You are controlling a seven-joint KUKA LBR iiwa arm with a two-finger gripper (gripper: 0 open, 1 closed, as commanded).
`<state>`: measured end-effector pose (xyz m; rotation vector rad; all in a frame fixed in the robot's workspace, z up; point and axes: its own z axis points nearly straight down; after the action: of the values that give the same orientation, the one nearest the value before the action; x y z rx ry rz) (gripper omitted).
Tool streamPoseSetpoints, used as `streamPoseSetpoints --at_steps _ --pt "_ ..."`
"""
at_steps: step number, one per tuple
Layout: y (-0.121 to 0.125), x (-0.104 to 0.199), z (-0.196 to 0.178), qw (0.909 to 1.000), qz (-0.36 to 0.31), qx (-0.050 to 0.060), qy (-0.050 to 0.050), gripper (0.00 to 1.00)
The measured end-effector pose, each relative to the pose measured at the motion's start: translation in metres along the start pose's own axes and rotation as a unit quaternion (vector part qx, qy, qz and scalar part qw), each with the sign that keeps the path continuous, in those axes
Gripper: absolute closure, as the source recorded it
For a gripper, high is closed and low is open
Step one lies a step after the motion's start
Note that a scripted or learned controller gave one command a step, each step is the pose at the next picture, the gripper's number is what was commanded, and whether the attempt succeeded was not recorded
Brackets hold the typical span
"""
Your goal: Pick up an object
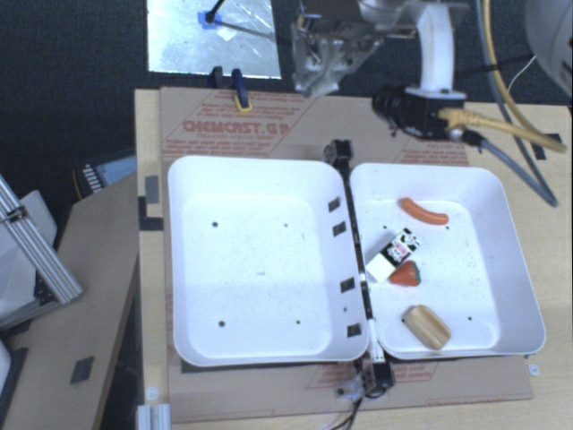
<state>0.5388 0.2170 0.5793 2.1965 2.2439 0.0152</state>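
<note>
The gripper [315,81] is seen raised beyond the far rim of the right bin [501,240]; whether the jaws are apart or together cannot be told. Nothing is seen held. Inside that bin, an orange sausage [423,210] lies farthest back, a black-and-white block [395,253] touching a red piece [406,275] sits mid-bin, and a tan loaf [426,326] lies nearest. A descent onto the touching pair is likely to slip or catch both. The left bin [255,258] adjoins on the cardboard-covered surface [224,124]; dark floor lies beyond.
</note>
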Motion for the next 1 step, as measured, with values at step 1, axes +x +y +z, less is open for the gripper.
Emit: streamPoseSetpoints --at_steps 1 --pt "0.0002 0.0002 -0.0114 1.0 -0.002 -0.001 0.001 1.0"
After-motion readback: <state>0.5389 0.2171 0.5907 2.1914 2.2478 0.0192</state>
